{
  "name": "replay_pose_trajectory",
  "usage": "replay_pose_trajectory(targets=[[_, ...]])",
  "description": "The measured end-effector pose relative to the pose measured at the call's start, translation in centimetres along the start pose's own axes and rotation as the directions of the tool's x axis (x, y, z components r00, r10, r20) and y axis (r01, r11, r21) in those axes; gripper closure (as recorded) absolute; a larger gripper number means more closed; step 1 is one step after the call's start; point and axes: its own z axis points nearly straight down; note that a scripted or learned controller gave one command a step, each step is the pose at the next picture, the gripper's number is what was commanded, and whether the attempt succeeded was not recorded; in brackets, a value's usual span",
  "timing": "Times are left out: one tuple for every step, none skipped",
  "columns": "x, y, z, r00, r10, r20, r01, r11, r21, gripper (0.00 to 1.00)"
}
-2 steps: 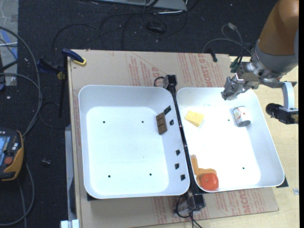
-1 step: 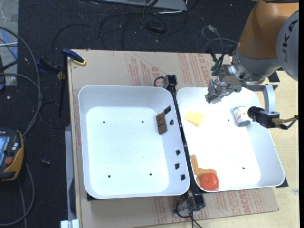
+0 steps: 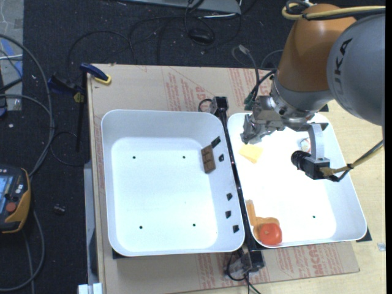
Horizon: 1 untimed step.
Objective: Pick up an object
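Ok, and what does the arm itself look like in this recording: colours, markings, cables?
The arm is a bulky grey casing with dark lettering on its side and a wide orange band above the wrist. A yellowish cable loops over the top of the band. Below it sits a metallic grey tool, with a black attachment beside it.

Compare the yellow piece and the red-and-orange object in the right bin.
The yellow piece is pale, flat and wedge-like; the red-and-orange object has a round red end with an orange handle-like strip. The yellow piece lies near the bin's far left side, right beneath the gripper; the red-and-orange object sits in the near left corner, far from the gripper. Both rest in the right bin.
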Motion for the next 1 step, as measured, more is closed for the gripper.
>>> replay_pose_trajectory(targets=[[4.71, -1.31, 0.00, 1.000, 0.000, 0.000, 0.000, 1.000, -0.001, 1.00]])
